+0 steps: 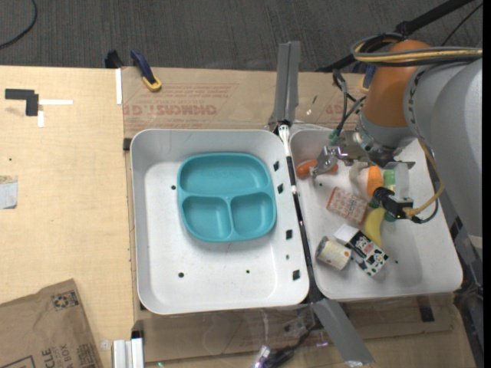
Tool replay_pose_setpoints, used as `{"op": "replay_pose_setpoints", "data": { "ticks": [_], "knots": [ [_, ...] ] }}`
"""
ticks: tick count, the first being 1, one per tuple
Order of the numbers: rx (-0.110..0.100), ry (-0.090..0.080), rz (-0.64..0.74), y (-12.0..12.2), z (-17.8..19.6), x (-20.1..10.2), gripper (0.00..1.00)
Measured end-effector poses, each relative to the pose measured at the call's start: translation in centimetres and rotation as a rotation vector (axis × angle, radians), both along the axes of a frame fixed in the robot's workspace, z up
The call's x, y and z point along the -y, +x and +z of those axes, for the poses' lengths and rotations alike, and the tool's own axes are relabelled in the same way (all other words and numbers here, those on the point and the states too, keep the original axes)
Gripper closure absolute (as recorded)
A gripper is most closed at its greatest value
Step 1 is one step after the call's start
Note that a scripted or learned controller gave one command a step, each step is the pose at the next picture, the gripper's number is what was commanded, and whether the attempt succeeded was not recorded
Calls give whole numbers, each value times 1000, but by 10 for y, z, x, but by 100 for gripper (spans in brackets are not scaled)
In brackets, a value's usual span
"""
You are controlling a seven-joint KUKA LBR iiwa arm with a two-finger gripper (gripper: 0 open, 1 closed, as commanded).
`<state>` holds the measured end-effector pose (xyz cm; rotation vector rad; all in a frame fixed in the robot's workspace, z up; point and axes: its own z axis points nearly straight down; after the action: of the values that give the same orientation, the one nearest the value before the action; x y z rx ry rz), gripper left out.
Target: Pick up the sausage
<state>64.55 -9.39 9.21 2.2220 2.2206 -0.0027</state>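
Overhead view of the two-bin bench during the sausage pick. The arm [430, 75] entered from the upper right of the frame and its gripper [331, 158] hung low over the upper left part of the right bin [430, 278]; whether it was spread or pressed together could not be told at this scale. Just to the left of the gripper, near the divider between the bins, lay a small orange-red object, judged to be the sausage [305, 168]; it rested on the bin floor, close to the gripper, and nothing showed it clasped. Below and to the right sat the remaining clutter: a reddish patterned packet [346, 204], a yellow banana-like piece [374, 222], a small tan can [334, 253] on its side and a black-and-white carton [369, 253]. The left bin [153, 282] carried a teal divided plate [226, 196] at frame centre. As a judgement, the approach appeared largely made, while the grasp and the lift were not yet done
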Motion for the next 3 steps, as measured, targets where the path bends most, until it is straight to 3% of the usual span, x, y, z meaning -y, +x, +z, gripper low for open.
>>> {"op": "replay_pose_setpoints", "data": {
  "ticks": [1, 2, 3],
  "knots": [
    [1, -2, 0, 0, 10, 1, 100],
    [1, 0, -5, 14, 100, -31, 100],
    [0, -1, -5, 13, 100, -31, 0]
  ]
}}
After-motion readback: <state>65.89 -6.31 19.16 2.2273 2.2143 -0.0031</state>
